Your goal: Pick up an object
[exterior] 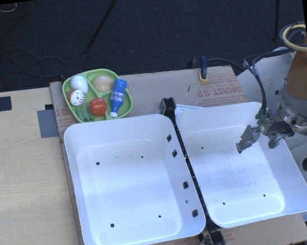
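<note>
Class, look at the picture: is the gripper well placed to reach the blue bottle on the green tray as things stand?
Probably not readily. The gripper hangs over the right bin, while the blue bottle lies on the green tray behind the left bin. Nothing blocks the way; the arm must stretch across both bins.

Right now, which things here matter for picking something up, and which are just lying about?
For the job:
- claw, over the right bin
- left bin

Lying about:
- green tray behind the left bin, holding a blue bottle, a red ball and a white egg
- cardboard sheet under the bins
</note>
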`<action>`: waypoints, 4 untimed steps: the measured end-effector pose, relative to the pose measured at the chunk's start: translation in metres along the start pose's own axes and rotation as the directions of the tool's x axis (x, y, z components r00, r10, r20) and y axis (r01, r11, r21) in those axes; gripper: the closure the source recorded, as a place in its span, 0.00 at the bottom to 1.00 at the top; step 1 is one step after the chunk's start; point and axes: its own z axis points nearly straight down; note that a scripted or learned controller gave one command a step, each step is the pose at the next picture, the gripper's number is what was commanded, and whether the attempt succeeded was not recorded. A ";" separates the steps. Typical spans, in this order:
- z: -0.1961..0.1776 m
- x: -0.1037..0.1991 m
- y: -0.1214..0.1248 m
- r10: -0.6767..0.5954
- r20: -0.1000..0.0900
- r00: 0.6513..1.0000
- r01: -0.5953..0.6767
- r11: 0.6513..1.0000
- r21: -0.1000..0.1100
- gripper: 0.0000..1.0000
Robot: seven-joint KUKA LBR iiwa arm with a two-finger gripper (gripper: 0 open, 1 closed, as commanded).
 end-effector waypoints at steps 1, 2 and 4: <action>-0.004 0.000 0.001 -0.001 0.001 1.000 0.001 1.000 -0.008 0.00; 0.052 0.006 -0.007 -0.001 0.000 1.000 0.001 1.000 -0.003 0.00; 0.148 -0.003 -0.004 0.000 0.000 1.000 0.000 1.000 -0.003 0.00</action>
